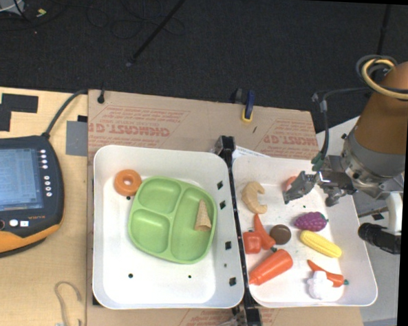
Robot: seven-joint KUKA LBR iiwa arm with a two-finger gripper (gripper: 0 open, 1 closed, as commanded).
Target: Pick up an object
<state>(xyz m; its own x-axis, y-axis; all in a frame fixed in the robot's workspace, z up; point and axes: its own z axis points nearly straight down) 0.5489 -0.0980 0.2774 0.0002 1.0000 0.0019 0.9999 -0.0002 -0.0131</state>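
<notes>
- Candidate objects lie crowded in the right bin (pixel 362 289): purple grapes (pixel 311 220), yellow corn (pixel 321 244), a brown ball (pixel 279 233), a carrot (pixel 271 266), a red piece (pixel 254 239) and a tan piece (pixel 253 196)
- Your tool (pixel 306 186) hangs over the bin's upper part, near the grapes; I cannot tell how far it is open, and nothing is visibly in its hold
- Risk: red piece, ball and carrot touch or nearly touch; a descent there would likely nudge neighbours or pinch two
- Risk: rounded grapes and corn may roll out of a closing grip
- Left bin (pixel 108 270) holds a green tray (pixel 152 224) and an orange ring (pixel 128 182)
- Cardboard covers the bench (pixel 18 265); a handheld controller (pixel 19 192) lies at left
</notes>
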